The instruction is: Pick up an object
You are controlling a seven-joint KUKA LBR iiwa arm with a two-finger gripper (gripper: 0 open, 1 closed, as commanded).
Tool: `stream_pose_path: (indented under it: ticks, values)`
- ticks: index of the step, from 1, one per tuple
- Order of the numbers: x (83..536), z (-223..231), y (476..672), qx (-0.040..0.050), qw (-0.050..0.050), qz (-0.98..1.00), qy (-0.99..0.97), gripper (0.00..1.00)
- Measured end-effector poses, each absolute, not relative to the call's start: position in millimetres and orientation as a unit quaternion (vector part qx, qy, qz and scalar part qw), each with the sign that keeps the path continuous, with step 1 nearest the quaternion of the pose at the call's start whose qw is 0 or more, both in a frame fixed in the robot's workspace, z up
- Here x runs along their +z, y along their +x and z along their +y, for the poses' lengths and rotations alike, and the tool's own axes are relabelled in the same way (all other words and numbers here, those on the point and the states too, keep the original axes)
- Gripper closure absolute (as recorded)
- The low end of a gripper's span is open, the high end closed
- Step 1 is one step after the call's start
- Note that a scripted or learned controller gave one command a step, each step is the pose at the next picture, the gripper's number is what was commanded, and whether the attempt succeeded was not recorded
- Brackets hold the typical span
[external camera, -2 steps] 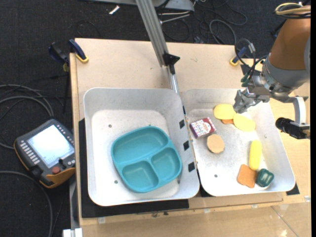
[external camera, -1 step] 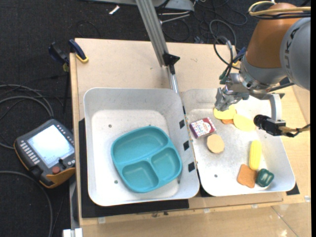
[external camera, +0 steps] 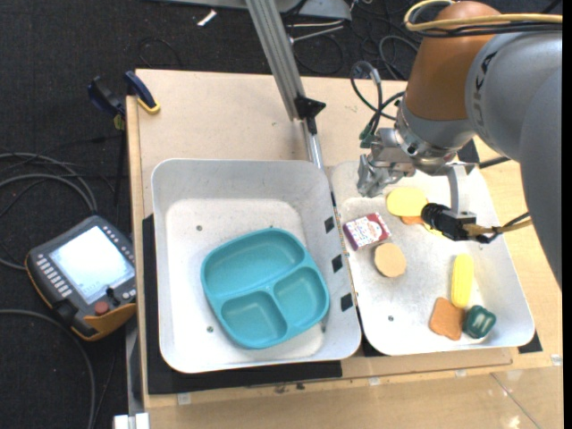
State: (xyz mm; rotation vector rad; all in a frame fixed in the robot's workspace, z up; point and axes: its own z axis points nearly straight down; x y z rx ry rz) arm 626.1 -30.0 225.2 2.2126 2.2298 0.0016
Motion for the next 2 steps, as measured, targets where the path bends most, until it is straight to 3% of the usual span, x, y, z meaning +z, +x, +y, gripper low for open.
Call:
stream_pose_path:
  ticks: [2]
  values:
    - [246.7,71.1,649.6,0.0020,0.000,0.710,0.704,1.00]
